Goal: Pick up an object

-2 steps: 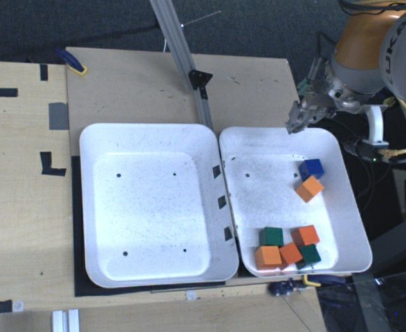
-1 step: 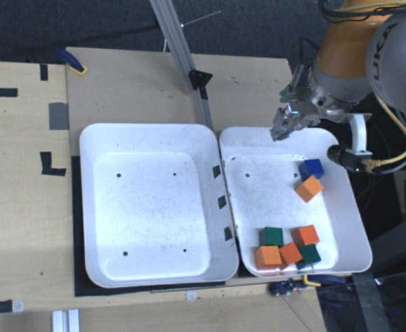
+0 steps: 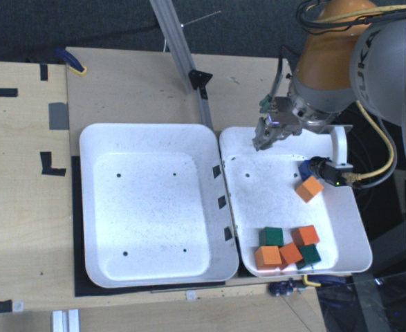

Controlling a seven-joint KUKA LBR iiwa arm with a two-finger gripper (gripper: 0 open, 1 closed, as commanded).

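Wide tan worktop carrying two white bins: the left bin and the right bin. The grey-and-orange arm hangs its tool over the right bin's far rim; whether it's apart or together, I can't tell. One orange block sits alone, and a cluster of orange and green blocks lies near the front edge.
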